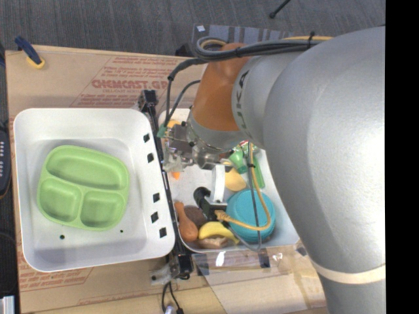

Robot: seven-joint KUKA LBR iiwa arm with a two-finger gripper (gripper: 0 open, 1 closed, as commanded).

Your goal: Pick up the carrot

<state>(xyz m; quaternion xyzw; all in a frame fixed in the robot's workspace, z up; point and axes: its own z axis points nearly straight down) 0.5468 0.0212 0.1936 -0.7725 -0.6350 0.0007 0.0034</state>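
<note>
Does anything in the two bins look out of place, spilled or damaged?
Nothing looks spilled or damaged. The green divided tray lies flat in the left bin. In the right bin, the banana, carrot and teal bowl crowd together at the near end, partly under the arm.

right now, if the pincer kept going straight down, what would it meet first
Probably the right bin's floor near its left wall, just above the carrot. An orange bit shows under the pincer, but depth is unclear.
</note>
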